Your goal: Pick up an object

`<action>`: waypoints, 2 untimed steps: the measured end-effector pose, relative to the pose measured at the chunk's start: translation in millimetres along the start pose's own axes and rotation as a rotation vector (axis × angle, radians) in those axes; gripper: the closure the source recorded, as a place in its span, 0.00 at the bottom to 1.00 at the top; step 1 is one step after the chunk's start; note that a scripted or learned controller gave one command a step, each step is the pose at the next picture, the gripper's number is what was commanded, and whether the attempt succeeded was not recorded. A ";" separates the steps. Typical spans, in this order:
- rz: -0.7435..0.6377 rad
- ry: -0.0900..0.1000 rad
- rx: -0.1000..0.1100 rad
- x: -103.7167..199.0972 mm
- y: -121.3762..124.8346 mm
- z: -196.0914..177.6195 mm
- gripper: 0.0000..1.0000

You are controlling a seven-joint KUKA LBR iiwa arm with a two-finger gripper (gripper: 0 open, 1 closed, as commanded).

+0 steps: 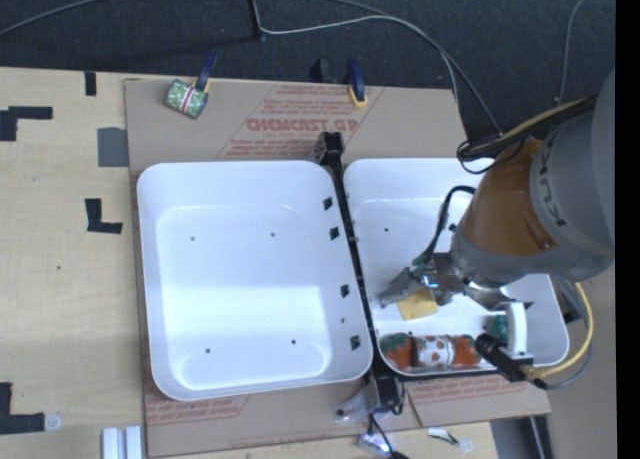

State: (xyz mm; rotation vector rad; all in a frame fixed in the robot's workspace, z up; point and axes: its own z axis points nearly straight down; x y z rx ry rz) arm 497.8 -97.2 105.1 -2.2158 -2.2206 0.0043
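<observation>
Where the right bin meets its near wall, a red-and-white bottle lies on its side beside a green-and-white item. Just beyond, the claw hangs over a yellow piece, its grip impossible to tell. The left bin sits alongside.

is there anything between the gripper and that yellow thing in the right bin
Nothing visible does. The gripper sits low in the right bin, right at the yellow object, with no other item between them. The red and white object lies apart, nearer the bin's front wall, and the green and white object lies off to the right.
</observation>
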 end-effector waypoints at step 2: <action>0.013 -0.001 -0.006 -14.7 26.7 18.3 0.00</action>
